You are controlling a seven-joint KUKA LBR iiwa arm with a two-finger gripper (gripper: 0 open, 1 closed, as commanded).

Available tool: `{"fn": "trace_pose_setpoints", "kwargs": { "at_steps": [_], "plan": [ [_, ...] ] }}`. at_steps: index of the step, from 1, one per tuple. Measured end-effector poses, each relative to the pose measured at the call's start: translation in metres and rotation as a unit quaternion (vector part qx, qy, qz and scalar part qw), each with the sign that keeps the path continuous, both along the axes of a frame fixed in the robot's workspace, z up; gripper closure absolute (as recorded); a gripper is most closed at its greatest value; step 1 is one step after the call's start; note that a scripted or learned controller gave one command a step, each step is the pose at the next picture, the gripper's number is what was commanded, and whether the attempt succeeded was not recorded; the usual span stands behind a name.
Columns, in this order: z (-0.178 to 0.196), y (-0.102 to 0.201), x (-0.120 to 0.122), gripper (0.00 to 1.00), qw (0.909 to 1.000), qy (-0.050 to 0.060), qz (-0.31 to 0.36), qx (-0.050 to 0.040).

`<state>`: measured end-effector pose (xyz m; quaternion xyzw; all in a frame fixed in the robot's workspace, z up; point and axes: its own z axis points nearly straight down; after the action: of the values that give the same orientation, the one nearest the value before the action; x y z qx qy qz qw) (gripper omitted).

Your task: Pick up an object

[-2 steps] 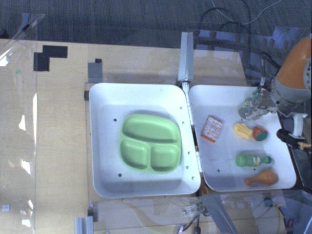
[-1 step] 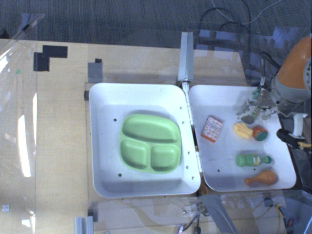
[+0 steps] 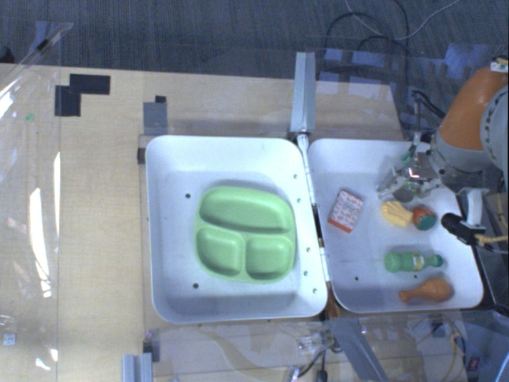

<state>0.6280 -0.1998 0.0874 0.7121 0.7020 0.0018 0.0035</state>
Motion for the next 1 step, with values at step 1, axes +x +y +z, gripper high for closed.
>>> {"fn": "trace_pose_setpoints", "kwargs": {
  "at_steps": [1],
  "plan": [
    [0.0146, 0.0009, 0.0035, 1.00, 1.0000, -0.005, 0.003, -0.0016]
  ]
}}
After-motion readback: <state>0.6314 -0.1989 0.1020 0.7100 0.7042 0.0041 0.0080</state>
